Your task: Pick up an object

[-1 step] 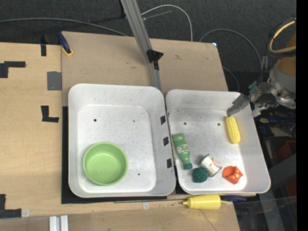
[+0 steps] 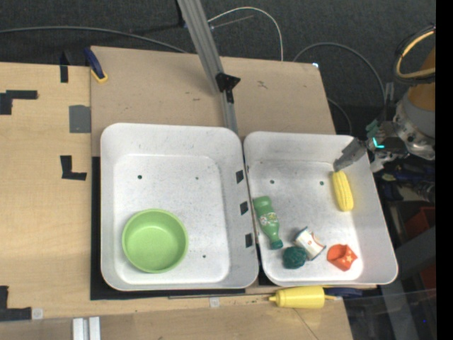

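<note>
The right bin (image 2: 368, 261) holds a yellow corn cob (image 2: 342, 190) near its right wall, a green bottle (image 2: 267, 222) lying near its left wall, a dark green lump (image 2: 294, 258), a small white cup (image 2: 309, 241) and a red piece (image 2: 341, 256). My gripper (image 2: 359, 153) hangs at the right bin's upper right corner, just above and to the right of the corn cob. It is apart from the cob and carries nothing that I can see.
A green bowl (image 2: 155, 240) sits in the front of the left bin (image 2: 113, 140). A yellow bottle (image 2: 301, 297) lies on the bench in front of the right bin. A grey pole (image 2: 205, 34) slants in from the top to between the bins.
</note>
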